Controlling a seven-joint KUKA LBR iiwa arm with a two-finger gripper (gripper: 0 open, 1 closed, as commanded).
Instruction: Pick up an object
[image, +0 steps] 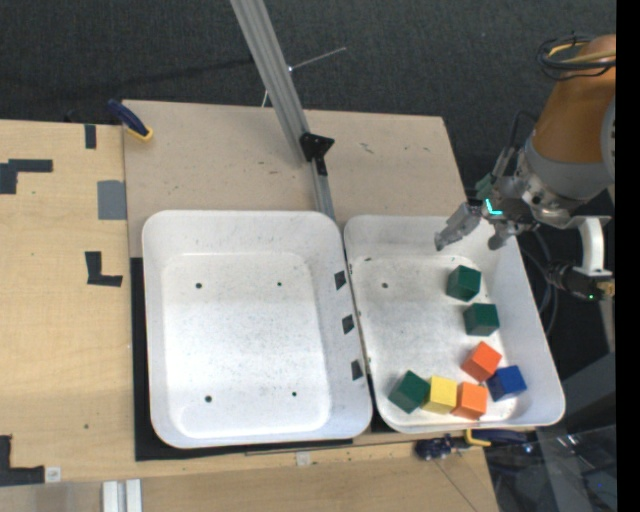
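Observation:
My gripper (474, 232) hangs over the far right part of the right bin (400, 240), open, with nothing between its fingers. Just below it lies a dark green cube (463, 282), and a second green cube (481, 319) sits a little nearer. Along the bin's near right corner lie an orange cube (484, 359), a blue cube (508, 381), another orange cube (471, 399), a yellow cube (442, 393) and a green cube (409, 390).
The left bin (240, 330) stands beside the right one, with a raised rim between them. A slanted metal pole (285, 85) runs down to the bins' far edge. A blue and yellow object (131, 119) lies at the far left of the bench.

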